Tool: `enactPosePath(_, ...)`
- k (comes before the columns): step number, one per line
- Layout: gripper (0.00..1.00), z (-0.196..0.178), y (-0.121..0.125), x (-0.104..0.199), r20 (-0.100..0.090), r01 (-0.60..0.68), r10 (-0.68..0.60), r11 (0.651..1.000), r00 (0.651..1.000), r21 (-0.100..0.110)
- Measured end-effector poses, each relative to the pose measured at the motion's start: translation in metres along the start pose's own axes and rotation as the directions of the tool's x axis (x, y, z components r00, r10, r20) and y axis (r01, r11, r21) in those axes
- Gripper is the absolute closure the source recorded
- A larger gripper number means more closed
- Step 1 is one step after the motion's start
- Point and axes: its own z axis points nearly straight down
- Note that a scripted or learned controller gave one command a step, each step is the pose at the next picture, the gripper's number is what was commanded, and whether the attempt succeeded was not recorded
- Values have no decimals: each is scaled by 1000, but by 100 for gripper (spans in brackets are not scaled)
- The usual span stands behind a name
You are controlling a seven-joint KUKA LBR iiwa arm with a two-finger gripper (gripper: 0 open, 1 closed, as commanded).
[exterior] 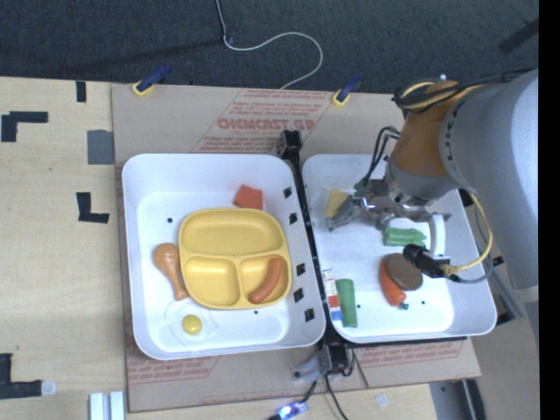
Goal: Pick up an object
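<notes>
My gripper (346, 210) is low in the right bin (455, 322), at its upper left part, with the grey arm and orange band behind it to the right. Its tip sits right against a yellow wedge (337, 200) lying near the bin's left wall. I cannot make out whether the wedge is between the jaws. Other loose objects in this bin are a light green piece (405, 235), a brown and orange piece (400, 276), and a green cylinder (346, 303) beside a small red and blue item (332, 299).
The left bin (140, 182) holds a yellow divided plate (229, 254) with a sausage (269, 280) on it, an orange block (248, 198), a drumstick (169, 266) and a small yellow round piece (192, 325). A black divider with clips (302, 234) separates the bins.
</notes>
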Motion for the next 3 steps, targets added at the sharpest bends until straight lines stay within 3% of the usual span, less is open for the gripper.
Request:
enactPosePath(1, 100, -13, 1, 0, 0, 0, 0, 1000, 1000, -2)
enactPosePath(3, 100, -121, 12, -6, 0, -1, 1, 1000, 1000, -5)
